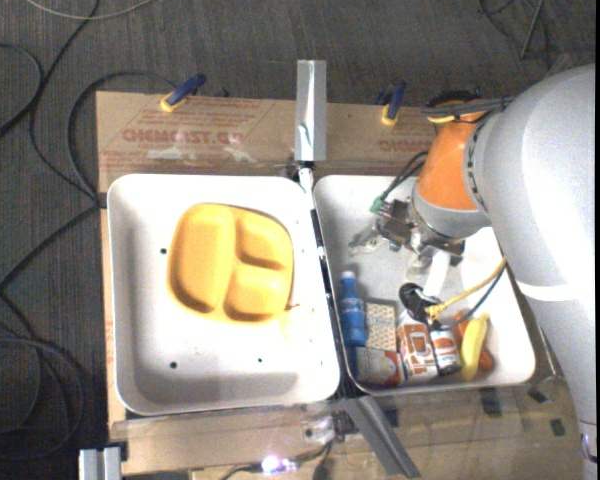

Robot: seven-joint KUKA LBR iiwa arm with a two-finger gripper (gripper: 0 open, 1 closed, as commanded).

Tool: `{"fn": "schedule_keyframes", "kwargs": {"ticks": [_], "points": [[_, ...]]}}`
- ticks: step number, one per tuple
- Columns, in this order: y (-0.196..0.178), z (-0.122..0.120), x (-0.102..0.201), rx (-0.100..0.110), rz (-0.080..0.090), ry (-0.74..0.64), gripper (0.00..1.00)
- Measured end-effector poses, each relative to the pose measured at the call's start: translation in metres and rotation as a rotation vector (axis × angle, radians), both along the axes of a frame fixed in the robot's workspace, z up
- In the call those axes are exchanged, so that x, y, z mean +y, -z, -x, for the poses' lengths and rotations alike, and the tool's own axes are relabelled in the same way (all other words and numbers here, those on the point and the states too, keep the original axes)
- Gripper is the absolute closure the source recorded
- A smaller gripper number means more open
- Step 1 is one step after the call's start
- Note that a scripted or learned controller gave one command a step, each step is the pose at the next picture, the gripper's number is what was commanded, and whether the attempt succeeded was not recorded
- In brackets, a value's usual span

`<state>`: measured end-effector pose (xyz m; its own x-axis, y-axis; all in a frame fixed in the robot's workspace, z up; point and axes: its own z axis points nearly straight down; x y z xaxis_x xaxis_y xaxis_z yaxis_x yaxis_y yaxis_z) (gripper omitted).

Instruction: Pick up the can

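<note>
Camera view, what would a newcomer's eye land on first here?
First the yellow divided tray, sitting alone in the left bin. Next the grey arm with its orange band reaching in from the right, its tool over the far part of the right bin. Then the clutter along that bin's near edge: a blue bottle, a can and a yellow banana.

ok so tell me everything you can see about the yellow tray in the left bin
The yellow tray is a rounded-square plate, plastic by its look, glossy, with three moulded compartments: one long one on its left, two smaller ones on its right. It lies flat, open side up, slightly turned, on the floor of the left bin, toward the back. Nothing sits in it, and nothing but the bin touches it.
</note>
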<state>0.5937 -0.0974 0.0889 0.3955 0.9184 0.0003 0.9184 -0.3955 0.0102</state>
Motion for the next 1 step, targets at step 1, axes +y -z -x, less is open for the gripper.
{"fn": "schedule_keyframes", "kwargs": {"ticks": [1], "points": [[-0.0004,0.0342,-0.0027,-0.001,0.0,0.044,0.0]]}}
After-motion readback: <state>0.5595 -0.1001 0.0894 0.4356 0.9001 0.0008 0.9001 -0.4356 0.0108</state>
